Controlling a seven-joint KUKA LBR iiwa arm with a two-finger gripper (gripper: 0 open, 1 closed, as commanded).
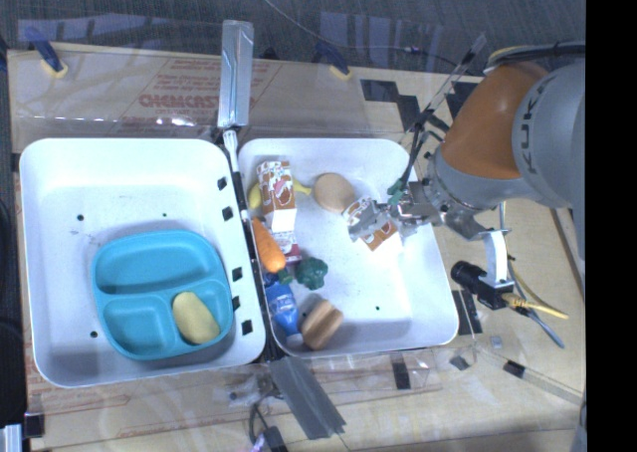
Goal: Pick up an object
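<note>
Camera view: the gripper (383, 213), right of frame centre over the right bin (423, 286), has its fingers closed on a small carton (373, 226). Along that bin's left side lie a milk carton (276, 193), carrot (268, 246) and bun (320, 322). The left bin (50, 201) holds 1 blue tray (149, 271).

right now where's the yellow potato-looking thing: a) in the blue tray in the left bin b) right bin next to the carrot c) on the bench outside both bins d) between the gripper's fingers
a: the yellow potato-shaped thing lies in the lower right compartment of the blue tray, which sits in the left bin.
</note>
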